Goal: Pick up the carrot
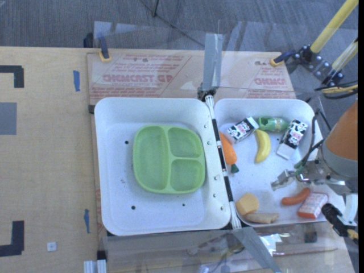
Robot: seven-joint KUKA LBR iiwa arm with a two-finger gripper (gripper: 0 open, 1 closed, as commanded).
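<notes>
Left bin (114,209): green divided plate (169,158) at centre. Right bin (267,106): carrot (228,151) against its left wall, beside the banana (262,145). Gripper (291,179) low at the bin's right side, above a sausage (296,197); whether it is parted or closed, cannot tell.

Orange carrot (228,151) lies against right bin's left wall.
</notes>
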